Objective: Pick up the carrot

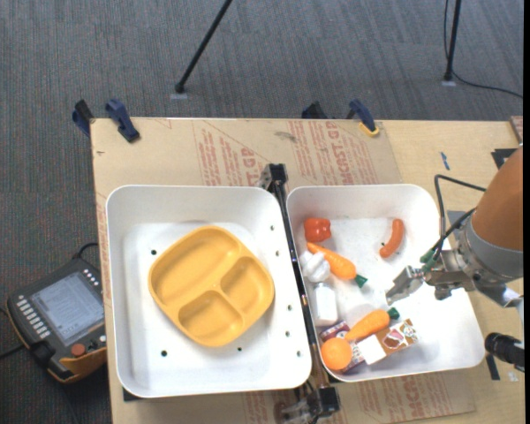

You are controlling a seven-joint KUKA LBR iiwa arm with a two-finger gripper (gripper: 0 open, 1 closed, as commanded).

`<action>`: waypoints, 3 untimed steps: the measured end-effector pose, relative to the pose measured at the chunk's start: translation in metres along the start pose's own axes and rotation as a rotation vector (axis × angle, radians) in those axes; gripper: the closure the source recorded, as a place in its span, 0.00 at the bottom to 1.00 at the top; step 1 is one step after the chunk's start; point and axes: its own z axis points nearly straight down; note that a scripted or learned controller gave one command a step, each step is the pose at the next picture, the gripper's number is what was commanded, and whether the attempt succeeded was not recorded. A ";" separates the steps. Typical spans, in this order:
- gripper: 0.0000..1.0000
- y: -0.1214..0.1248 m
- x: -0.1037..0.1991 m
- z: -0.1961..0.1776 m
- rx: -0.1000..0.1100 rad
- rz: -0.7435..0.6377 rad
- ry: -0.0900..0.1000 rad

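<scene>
While the carrot (pixel 334 262) lies in the right bin (pixel 421 203) beside a red pepper (pixel 316 229), the gripper (pixel 406 283) hovers nearby, fingers apart and holding nothing.

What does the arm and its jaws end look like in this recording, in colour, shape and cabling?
The arm enters from the right: a rounded orange band, then a grey wrist section below it. The gripper is a small metallic grey assembly, with a touch of green beside it. A thin dark cable loops up alongside the wrist.
</scene>
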 end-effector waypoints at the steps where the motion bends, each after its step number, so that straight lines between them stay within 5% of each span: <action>1: 0.00 0.011 0.049 0.104 -0.019 0.008 -0.010; 2: 0.00 0.107 0.035 0.118 -0.002 0.001 -0.001; 3: 1.00 0.107 0.036 0.108 -0.001 0.001 0.000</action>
